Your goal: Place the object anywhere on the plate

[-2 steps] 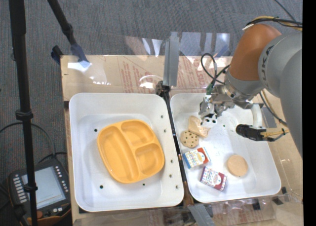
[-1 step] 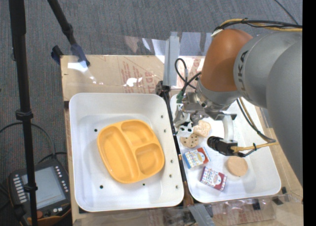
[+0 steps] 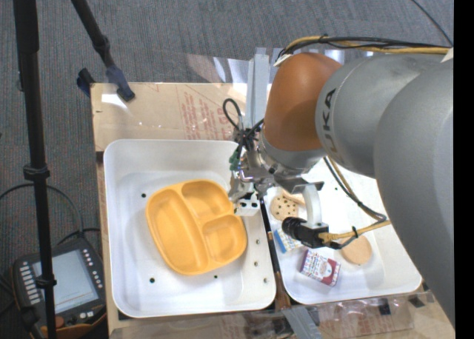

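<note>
Gripper (image 3: 245, 189) low over the left bin (image 3: 118, 182), at that bin's right side, just off the upper right rim of the yellow plate (image 3: 194, 228). Open or closed: cannot tell, since the wrist and its orange band (image 3: 296, 104) crowd it from above and the tip is a dark tangle of metal and cable. Directly under the tip sits a small white piece with dark spots (image 3: 249, 205), touching or just overlapping the plate's right rim; whether it is gripped, merely touched, or lying free cannot be made out. The grey arm (image 3: 400, 152) covers much of the right bin (image 3: 404, 280), hiding its upper and right parts. A black cylinder with cable (image 3: 302, 231) hangs from the wrist over that bin. Left bin contents: the plate, three compartments, lying flat, slightly right of centre. Right bin, in the visible part: a round speckled biscuit-like disc (image 3: 284, 205) near the divider, partly behind the wrist hardware; a small blue item (image 3: 281, 240) just below it, partly hidden; a red and white packet (image 3: 320, 266) toward the near edge; a tan rounded object (image 3: 358, 251) just right of the packet.
</note>
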